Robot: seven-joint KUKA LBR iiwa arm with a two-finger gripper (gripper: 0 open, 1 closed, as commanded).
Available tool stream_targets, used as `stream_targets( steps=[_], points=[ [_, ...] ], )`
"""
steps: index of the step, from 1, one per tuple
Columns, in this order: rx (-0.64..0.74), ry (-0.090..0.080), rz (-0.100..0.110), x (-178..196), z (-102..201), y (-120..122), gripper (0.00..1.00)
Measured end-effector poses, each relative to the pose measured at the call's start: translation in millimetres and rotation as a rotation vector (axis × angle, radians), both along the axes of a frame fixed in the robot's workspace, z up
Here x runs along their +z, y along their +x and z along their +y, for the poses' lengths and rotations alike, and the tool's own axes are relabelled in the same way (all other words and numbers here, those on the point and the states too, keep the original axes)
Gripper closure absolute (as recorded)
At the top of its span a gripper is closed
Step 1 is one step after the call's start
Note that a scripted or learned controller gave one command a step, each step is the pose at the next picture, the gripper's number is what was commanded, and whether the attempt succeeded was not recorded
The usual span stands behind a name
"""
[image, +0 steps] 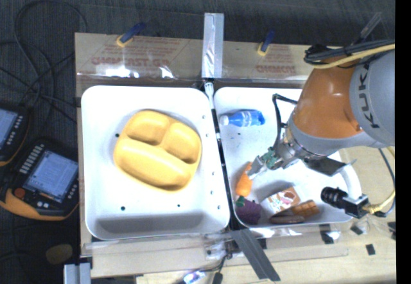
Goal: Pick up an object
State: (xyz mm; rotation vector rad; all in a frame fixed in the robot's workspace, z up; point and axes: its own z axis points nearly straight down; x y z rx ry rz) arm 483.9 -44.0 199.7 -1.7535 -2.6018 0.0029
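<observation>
- Orange and grey, the arm (334, 112) reaches in from the right and hangs over the right bin (226, 99).
- At its lower end the gripper (260, 164) sits low over the middle of that bin, pointing down and to the left; its fingers look slightly parted with nothing visible between them, and the tips are small and partly blurred.
- Just below and to the left of the gripper tip lies an orange carrot-shaped toy (243, 184), close to it; whether they touch cannot be told.
- Below the carrot, in the bin's near left corner, sits a dark purple object (250, 212), touching or nearly touching the carrot.
- To the right of that lies a small packet with red and white print (283, 200), and beside it a brown bar-shaped item (297, 212) along the near wall.
- A blue and white bottle (243, 119) lies on its side near the far left of the right bin, well apart from the gripper.
- The left bin (96, 199) holds one large yellow bun-shaped object (157, 148), across the divider from the gripper.
- Both bins rest on a surface (154, 51) covered with brown cardboard.
</observation>
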Motion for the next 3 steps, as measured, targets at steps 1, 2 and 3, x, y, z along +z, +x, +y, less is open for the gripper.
stream_targets(
  steps=[1,2,3],
  points=[
    [-0.152,-0.003,-0.002,21.5,-26.9,24.0,1.0],
    [-0.152,-0.003,-0.002,21.4,-26.9,23.9,0.0],
    [-0.329,-0.005,-0.002,70.0,-41.9,46.5,0.0]
  ],
)
